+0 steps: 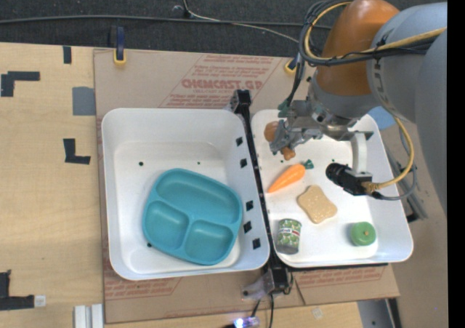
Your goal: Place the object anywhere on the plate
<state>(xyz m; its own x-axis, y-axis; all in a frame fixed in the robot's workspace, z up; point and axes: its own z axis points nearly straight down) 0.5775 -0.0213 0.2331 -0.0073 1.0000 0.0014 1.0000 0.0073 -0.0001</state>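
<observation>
Near the divider, jaws [285, 146] over carrot [286, 177]

Gripper [285, 143] sits low in right bin [389, 246], above carrot [287, 178]. Bread [317, 204], can [288, 235], green item [362, 233] nearby. Plate [192, 216] lies in left bin [127, 137].

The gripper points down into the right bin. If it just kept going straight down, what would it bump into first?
Probably the small brown object right under the gripper, close above the carrot. Depth is hard to judge from above.
</observation>
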